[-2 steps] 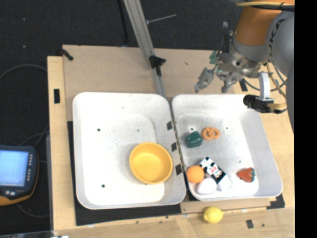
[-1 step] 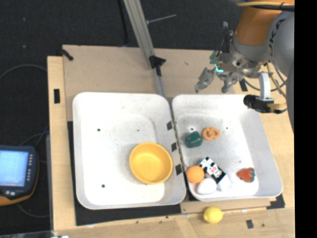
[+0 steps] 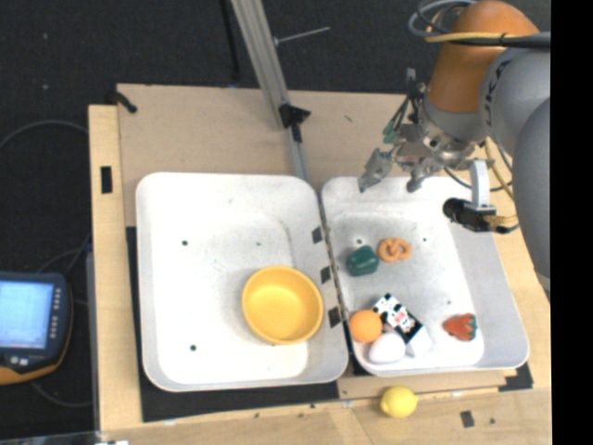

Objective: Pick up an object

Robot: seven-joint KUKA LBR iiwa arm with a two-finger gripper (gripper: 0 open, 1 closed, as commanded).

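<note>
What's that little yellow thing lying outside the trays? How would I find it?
Start at the right-hand white bin, the one with the small toys, and go to its near edge. Just past that edge, on the brown bench, lies a small yellow lemon. It is yellow like the bowl, but far smaller and lies in neither bin.

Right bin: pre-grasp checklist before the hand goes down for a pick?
1. Hand open: ok, fingers spread and nothing between them.
2. Hand above the right bin: ok, at its far edge.
3. Hand over a target: not ok; the green piece and the orange pretzel-shaped piece lie nearer the camera than the hand.
4. Target isolated: not ok for the near-corner cluster, where the orange ball, black-and-white block and white piece touch; ok for the red piece.
5. All items reachable: not ok; the yellow lemon sits outside the bins.
</note>
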